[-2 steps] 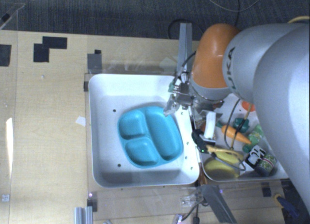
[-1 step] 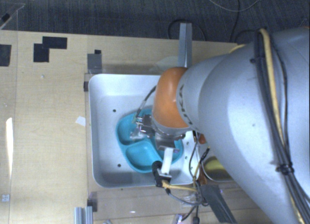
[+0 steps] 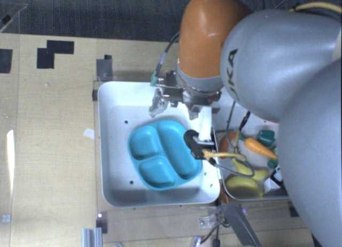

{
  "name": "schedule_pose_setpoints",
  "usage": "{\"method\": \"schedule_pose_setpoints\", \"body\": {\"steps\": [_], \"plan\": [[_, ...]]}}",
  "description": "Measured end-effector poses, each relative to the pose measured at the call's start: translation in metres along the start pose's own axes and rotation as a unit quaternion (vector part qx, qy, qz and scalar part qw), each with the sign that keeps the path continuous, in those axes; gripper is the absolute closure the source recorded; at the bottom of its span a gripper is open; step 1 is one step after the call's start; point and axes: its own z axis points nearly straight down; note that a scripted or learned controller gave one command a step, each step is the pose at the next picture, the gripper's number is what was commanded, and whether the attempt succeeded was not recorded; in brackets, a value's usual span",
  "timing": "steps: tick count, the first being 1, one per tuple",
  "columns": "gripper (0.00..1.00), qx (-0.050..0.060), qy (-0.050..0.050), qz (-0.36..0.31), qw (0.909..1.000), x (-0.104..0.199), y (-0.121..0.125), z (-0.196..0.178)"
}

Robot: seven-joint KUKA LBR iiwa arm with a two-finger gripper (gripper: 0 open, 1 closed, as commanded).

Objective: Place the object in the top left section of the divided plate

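Note:
A blue divided plate (image 3: pixel 160 157) lies in the left white bin (image 3: pixel 115 149). It has two small sections on its left side and one long section on the right, and I see nothing lying in any of them. My gripper (image 3: pixel 158 103) hangs just beyond the plate's far edge, over the bin floor near the back wall. No object shows between its metal tips. The arm's orange band and grey body cover the back of the right bin.
The right bin (image 3: pixel 251 195) holds a carrot (image 3: pixel 259 147), a green item (image 3: pixel 265 135), a banana (image 3: pixel 255 174) and a yellow-green fruit (image 3: pixel 243 186), partly under the arm. Pale bench with black markers lies left.

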Motion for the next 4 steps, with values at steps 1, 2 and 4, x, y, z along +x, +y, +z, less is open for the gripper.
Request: {"method": "schedule_pose_setpoints", "body": {"steps": [1, 2, 4], "plan": [[0.00, 0.001, -0.001, -0.006, 1.0000, 0.002, -0.050, 0.020], [0.00, 0.002, -0.001, 0.170, 0.9855, 0.053, -0.051, 0.113], [0.00, 0.000, 0.006, 0.325, 0.9457, 0.015, -0.059, 0.177]]}}
